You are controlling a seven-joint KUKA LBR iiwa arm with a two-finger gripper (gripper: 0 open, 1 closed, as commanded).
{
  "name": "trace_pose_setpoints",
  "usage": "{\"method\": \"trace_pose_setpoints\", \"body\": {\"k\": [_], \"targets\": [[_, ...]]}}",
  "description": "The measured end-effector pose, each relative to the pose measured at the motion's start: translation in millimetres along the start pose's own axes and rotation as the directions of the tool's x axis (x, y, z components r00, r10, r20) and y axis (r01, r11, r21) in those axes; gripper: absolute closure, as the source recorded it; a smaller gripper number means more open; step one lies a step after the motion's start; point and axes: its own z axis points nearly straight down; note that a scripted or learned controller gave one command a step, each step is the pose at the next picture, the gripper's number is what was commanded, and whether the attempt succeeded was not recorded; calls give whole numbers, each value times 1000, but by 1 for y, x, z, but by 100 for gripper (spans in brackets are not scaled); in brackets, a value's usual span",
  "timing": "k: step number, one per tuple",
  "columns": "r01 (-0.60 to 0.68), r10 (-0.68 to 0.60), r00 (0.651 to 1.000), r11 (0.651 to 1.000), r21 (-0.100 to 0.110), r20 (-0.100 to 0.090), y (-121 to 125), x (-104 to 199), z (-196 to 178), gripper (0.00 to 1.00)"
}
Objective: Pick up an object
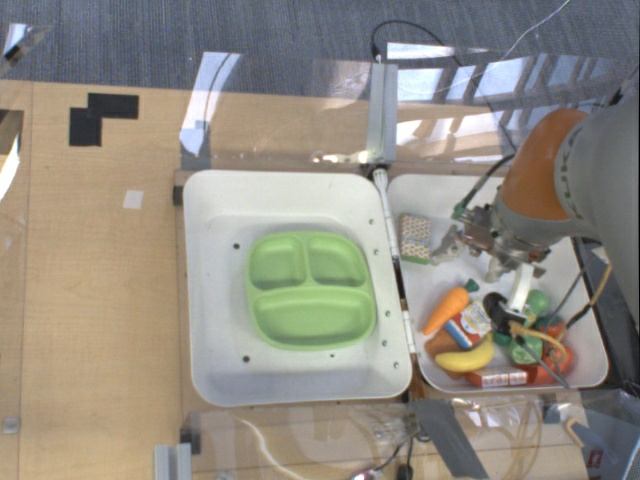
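Claw (466, 244) low in right bin (445, 196), near carrot (445, 310) and banana (466, 360)

The left white bin (200, 288) sits on a pale wooden tabletop (90, 298). A green divided tray (310, 290) lies flat in the middle of it. Touching that bin's right wall is a second white bin (440, 190). A grey metal post (379, 113) stands behind the seam between them. A clear plastic panel (205, 98) rises behind the left bin's far left corner. Well to the left of that bin, a black stepped mark (100, 116) and a small grey square (133, 200) are on the tabletop. Grey carpet (250, 18) lies beyond.
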Motion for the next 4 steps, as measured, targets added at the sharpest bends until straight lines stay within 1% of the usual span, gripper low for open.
{"method": "trace_pose_setpoints", "body": {"k": [1, 2, 3, 4], "targets": [[36, -36, 999, 999, -2, -1, -45, 3, -1, 0], [415, -415, 910, 910, -3, 0, -17, -29, -1, 0], [352, -352, 936, 936, -6, 2, -52, -13, -2, 0], [417, -417, 909, 909, -1, 1, -38, 1, -1, 0]]}}
